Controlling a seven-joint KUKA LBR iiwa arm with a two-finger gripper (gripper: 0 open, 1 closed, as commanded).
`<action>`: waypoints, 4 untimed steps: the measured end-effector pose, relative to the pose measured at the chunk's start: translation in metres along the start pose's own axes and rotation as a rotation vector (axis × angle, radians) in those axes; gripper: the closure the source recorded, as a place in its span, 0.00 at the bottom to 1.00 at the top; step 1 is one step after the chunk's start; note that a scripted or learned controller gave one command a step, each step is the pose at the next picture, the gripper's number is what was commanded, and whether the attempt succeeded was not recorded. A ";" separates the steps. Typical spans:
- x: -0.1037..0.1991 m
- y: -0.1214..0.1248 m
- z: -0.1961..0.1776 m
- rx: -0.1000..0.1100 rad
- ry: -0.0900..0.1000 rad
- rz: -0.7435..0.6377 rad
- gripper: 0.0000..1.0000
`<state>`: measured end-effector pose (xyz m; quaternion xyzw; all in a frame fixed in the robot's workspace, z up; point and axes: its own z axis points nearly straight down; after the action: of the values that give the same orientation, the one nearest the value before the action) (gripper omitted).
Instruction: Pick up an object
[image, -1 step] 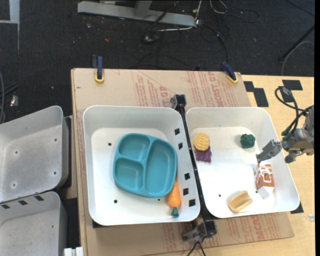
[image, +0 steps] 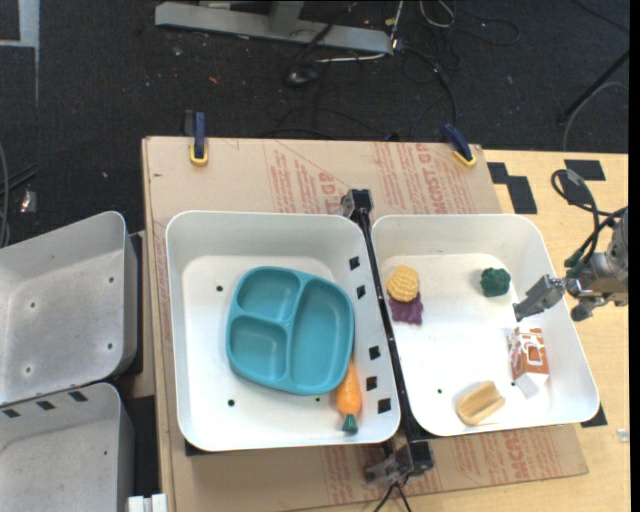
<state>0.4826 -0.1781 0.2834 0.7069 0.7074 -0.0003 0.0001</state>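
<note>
Camera view: cardboard (image: 300, 175) print, mirrored, unreadable

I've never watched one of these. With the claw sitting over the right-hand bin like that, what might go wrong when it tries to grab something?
Three guesses. The gripper hovers at the right bin's outer wall, so it may bump the rim on descent. The nearest thing, a flat red-and-white packet, lies close to that wall and may be hard to pinch. The yellow corn toy rests against a purple piece, so a grab there might catch both or knock one aside.
</note>
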 end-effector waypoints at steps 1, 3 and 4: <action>0.002 0.001 0.064 0.006 0.002 0.002 0.00; -0.002 0.012 0.167 -0.003 0.000 0.001 0.00; -0.002 0.012 0.159 -0.002 0.001 0.003 1.00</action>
<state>0.4943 -0.1801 0.1247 0.7078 0.7064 0.0004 0.0004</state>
